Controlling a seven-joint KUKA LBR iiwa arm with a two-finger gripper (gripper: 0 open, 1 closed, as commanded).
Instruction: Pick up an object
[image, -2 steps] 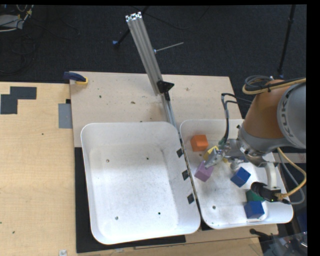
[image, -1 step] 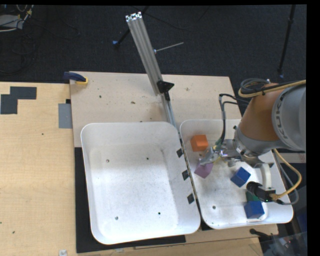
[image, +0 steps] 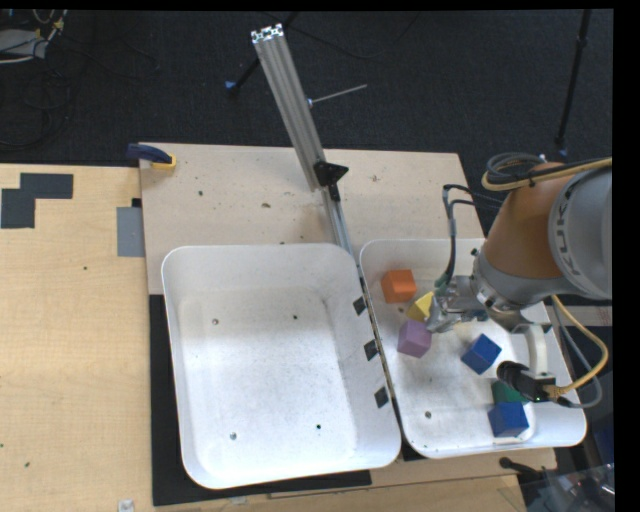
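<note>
Camera view, from where I stand: the left bin (image: 270, 370) lies to the left, with the right bin (image: 440, 435) touching its edge. In the right bin, the orange cube (image: 399, 285) sits near the far wall, the purple cube (image: 414, 339) just below it, and the yellow block (image: 421, 306) lies between them, pressed against the gripper (image: 441, 313). Whether that claw is open or clamped, I cannot tell.

The yellow block looks tilted, its long axis running diagonally up-right toward the wrist. Crowded so closely, a closing grasp could nudge the purple cube or squeeze the yellow block out sideways. Two blue cubes (image: 481, 354) sit further right.
</note>
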